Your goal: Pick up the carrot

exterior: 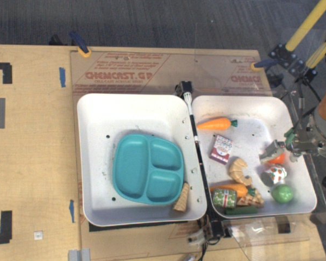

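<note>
I see the teal plate (pixel 148 169) in the left bin (pixel 92 145); the carrot (pixel 214 124) lies near the right bin's (pixel 300 200) top edge. My end effector (pixel 276 152) perhaps touches something orange; its grip I cannot tell.

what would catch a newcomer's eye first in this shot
The teal divided plate fills most of the left bin, with a cone-shaped piece at its lower right edge. The carrot lies alone at the top of the right bin, apart from the toy food lower down. The claw hangs over that bin's right side.
</note>
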{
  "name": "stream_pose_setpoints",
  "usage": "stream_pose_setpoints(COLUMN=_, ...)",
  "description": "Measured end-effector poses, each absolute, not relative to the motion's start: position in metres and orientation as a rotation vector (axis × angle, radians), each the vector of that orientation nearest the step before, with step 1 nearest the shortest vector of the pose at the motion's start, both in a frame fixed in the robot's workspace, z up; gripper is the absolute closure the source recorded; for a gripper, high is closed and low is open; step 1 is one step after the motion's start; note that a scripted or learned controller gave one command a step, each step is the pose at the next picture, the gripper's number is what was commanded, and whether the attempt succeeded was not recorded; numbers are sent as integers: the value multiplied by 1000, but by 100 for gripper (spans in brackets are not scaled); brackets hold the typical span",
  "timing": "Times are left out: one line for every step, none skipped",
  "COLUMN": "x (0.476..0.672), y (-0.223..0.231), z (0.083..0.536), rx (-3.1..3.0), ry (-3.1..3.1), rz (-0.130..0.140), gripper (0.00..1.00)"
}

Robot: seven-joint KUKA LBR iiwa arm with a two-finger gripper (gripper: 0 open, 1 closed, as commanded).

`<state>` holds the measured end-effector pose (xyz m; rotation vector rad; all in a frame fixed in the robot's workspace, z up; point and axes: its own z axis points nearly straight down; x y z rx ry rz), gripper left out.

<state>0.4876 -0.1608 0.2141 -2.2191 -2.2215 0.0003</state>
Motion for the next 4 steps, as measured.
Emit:
stream_pose_setpoints(x=477, y=-94, z=99, rx=-2293, ry=-2133, rz=7, gripper=0)
stream_pose_setpoints(x=482, y=-118, z=90, rx=-2057, ry=-2378, rz=-9, gripper=0)
stream_pose_setpoints(x=485, y=-120, z=102, rx=-2068, ry=-2387, rz=-15, gripper=100)
stream_pose_setpoints(x=483, y=-100, z=91, rx=-2083, ry=-2374, rz=-5, gripper=100)
